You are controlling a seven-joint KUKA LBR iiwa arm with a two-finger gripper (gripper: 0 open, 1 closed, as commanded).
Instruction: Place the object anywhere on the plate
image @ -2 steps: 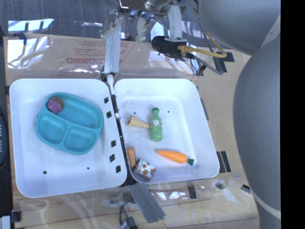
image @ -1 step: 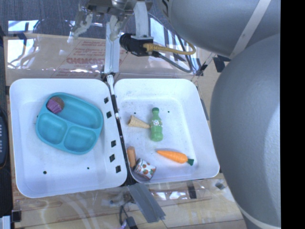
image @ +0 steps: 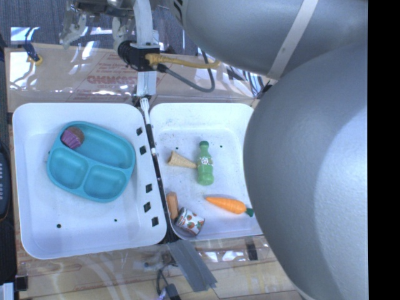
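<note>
1. Grey arm [image: 312, 142], nearest the lens, bulks over the whole 3 o'clock side and covers the right edge of the right bin [image: 187, 114].
2. Beneath everything lies the desk [image: 81, 74], its clear sheet showing along 12 o'clock.
3. Left bin [image: 37, 230] sits at 9 o'clock and carries the blue plate [image: 106, 161], a three-part tray.
4. A purple item [image: 73, 137] already rests in the plate's 11 o'clock compartment.
5. Right bin holds the loose things: an orange carrot [image: 226, 204] at 5 o'clock, long axis running roughly 10 to 4; a green bottle [image: 204, 163] at centre, axis 12 to 6; a cone [image: 180, 161] just beside the bottle at its 9 o'clock; a patterned cup [image: 189, 222] against the divider at 6 o'clock, with a small orange piece [image: 172, 204] just above it.
6. As for the pincer, I cannot tell its state or exact place behind the arm's bulk. My judgement: whichever object is taken, it must travel toward 9 o'clock, over the divider, to the plate.
</note>
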